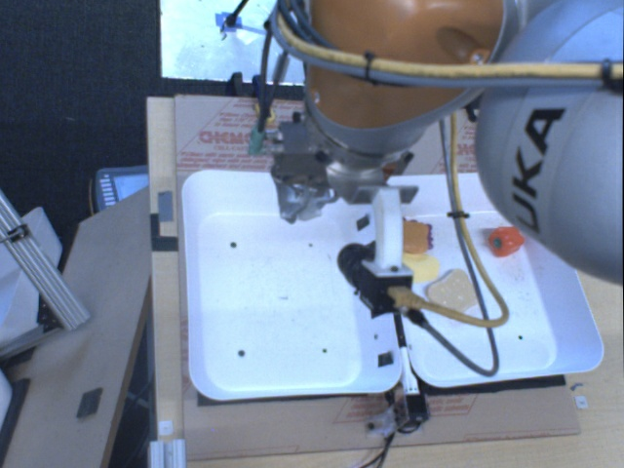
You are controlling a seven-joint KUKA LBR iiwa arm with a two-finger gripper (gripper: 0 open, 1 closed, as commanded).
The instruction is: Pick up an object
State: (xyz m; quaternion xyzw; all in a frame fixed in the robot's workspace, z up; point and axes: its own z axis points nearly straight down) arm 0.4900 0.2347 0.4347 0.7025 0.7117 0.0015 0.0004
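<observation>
Overhead view of the bench. The gripper (pixel 304 201) hangs beneath the grey arm (pixel 546 154) and its orange band (pixel 400 37), over the far edge of the left bin (pixel 273 300). Whether it is wide or narrow cannot be told from this angle, and nothing is seen held in it.

The floor of the left bin, which lies below the gripper and nearer the camera, bears a few small dark dots.

All loose things lie in the right bin (pixel 551 334), to the view's right of the gripper and a little nearer the camera. Closest to the gripper is a brown block (pixel 418 234). A yellow piece (pixel 422 264) lies just beside it on the near side. Nearer the camera again, and close to the yellow piece, is a pale flat piece (pixel 450 289). A red-orange piece (pixel 505 241) lies farthest to the right of the gripper, well apart from the other three and partly under the arm's edge.

Both bins rest on a cardboard sheet (pixel 222 130) with red print, which shows beyond the gripper at the far side.
</observation>
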